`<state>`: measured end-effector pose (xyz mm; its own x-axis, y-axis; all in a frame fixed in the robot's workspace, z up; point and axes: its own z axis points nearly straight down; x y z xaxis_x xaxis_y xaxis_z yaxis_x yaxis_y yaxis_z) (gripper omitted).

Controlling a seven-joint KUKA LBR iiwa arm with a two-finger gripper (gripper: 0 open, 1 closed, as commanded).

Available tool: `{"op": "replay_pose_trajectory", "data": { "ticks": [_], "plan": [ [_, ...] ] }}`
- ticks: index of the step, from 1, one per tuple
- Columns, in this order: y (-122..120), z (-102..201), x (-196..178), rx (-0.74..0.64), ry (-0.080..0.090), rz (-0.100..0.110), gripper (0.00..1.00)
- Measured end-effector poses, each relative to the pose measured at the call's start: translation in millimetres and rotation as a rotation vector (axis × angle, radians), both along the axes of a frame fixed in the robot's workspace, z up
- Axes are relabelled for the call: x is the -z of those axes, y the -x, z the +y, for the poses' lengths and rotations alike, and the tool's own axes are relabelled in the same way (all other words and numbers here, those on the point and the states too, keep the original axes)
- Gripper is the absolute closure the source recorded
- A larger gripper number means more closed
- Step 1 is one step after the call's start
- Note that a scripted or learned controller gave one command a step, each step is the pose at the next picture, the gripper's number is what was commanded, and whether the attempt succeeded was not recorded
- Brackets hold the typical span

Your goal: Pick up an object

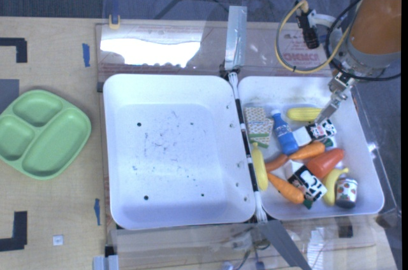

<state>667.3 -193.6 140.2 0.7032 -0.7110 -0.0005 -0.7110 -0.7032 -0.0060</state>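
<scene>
The claw (333,104), grip state impossible to tell, hangs at the right white plastic bin's (373,168) one o'clock, above the black-and-white cow-patterned toy (322,130), nothing lifted yet.

arm (376,20): cut by right edge | hand (326,114): fingers too small (blurred)

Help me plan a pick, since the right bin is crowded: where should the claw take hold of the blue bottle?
Probably across the blue bottle's body, from above. It lies flat, white cap toward the bin's far side. A carton lies to its left, a carrot touches its lower end and the corn sits past its cap, so the mid-body looks like the freest part.
</scene>
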Motion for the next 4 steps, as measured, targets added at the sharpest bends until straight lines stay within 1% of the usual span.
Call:
{"op": "replay_pose_trajectory", "data": {
  "ticks": [1, 2, 3, 4],
  "plan": [
    [5, 0, -6, -0.333, 0.003, -0.001, 0.00],
    [70, 35, 43, -0.576, 0.005, -0.006, 0.00],
    [69, 40, 34, -0.582, 0.001, -0.007, 1.00],
    [52, 114, -44, -0.276, 0.000, 0.005, 1.00]
  ]
}}
